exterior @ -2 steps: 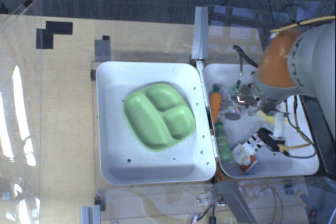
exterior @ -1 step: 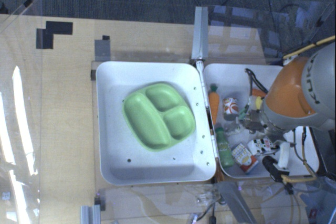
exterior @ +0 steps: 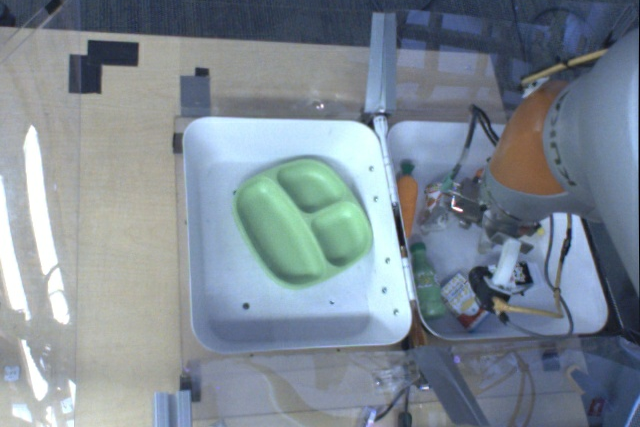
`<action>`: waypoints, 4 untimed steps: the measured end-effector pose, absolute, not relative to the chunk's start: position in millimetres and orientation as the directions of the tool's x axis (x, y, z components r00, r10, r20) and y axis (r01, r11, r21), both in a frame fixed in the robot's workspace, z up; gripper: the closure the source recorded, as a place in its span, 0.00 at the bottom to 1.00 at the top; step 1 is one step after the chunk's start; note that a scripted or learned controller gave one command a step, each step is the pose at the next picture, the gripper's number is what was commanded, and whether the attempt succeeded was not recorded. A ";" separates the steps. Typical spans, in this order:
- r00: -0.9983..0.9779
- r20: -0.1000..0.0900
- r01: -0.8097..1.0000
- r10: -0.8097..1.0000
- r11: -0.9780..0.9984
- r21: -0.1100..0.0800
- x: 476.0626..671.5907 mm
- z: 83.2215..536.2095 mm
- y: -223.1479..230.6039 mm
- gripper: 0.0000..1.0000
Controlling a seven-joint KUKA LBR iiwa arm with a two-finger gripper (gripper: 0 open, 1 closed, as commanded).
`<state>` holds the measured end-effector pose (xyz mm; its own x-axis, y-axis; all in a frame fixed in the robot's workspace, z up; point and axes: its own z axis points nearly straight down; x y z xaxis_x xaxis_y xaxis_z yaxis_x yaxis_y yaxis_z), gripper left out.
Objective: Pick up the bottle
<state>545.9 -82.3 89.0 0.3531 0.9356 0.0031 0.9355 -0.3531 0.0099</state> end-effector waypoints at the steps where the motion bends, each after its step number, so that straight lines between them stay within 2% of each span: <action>1: 0.610 0.009 0.793 0.793 -0.610 0.012 515.6 89.2 -99.9 0.00; 2: 0.775 0.007 0.632 0.632 -0.775 0.006 570.2 88.2 -84.5 0.00; 3: 0.923 0.002 0.384 0.384 -0.923 -0.001 487.3 184.4 45.4 0.00; 4: 0.914 -0.001 0.406 0.406 -0.914 -0.007 529.4 116.5 171.0 0.00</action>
